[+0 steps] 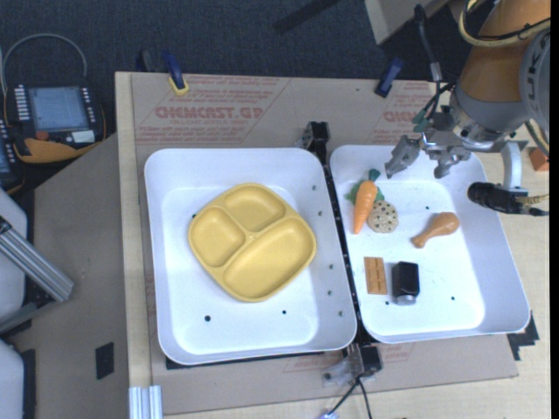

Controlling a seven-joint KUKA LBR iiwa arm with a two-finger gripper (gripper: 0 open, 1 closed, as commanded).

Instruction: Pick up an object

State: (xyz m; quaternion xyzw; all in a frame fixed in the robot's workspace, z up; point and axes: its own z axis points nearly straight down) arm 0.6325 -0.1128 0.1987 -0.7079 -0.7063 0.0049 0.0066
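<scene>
A brown cardboard sheet (262, 112) covers the bench, and two shallow white bins sit on it side by side. The left bin (166, 234) holds a yellow divided plate (253, 241) near its middle. In the right bin (472, 312), a toy carrot (363, 205) lies toward ten o'clock, touching a speckled cookie (383, 217) just at its four o'clock. A toy drumstick (436, 228) lies toward three o'clock, a brown wafer (375, 275) and a black block (405, 282) sit side by side toward seven o'clock. The gripper (421, 161) hangs at the bin's twelve o'clock rim, its fingers (400, 159) spread apart with nothing between them, just above the carrot's green top.
</scene>
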